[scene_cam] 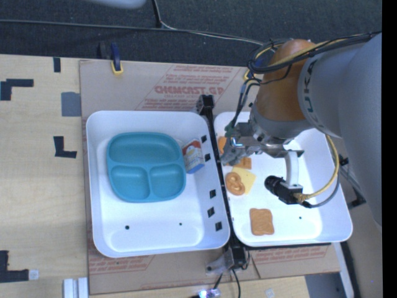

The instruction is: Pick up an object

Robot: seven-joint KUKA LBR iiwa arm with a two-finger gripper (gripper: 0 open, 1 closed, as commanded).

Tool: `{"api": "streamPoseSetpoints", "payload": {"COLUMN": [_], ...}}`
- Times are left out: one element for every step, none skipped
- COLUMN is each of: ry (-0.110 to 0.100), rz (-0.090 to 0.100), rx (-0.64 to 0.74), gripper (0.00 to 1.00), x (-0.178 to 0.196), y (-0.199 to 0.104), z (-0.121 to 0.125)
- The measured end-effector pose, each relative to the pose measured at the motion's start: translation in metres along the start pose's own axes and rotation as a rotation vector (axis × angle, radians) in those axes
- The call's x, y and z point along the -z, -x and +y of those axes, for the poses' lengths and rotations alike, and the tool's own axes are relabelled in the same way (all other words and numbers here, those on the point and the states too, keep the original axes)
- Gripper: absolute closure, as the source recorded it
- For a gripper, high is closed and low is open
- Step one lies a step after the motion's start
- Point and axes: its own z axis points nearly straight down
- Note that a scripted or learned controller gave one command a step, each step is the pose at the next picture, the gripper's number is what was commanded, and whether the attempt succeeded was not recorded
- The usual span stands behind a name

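Note:
My gripper (238, 149) hangs low over the left part of the right bin (322, 228), under the grey arm with the orange band (286, 89). Right beneath it lies a small orange piece (244, 164), and another orange bit (221, 144) sits by the bin's left wall. A pretzel (234, 183) rests on a yellow cheese slice (248, 179) just in front of the gripper. A piece of toast (261, 221) lies nearer the front edge. Nothing is visibly held.
The left bin (105, 228) holds a blue divided plate (147, 166) and a small red-and-white carton (194, 156) by its right wall. A black connector with a yellow cable (282, 190) hangs from the arm over the right bin. The divider between the bins (217, 185) is close to the gripper.

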Motion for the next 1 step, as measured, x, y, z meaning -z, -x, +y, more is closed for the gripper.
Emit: {"api": "streamPoseSetpoints", "payload": {"ry": [0.001], "rz": [-0.002], "rx": [-0.003], "gripper": [1.0], "x": [0.0061], "y": [-0.045], "z": [0.0008]}}
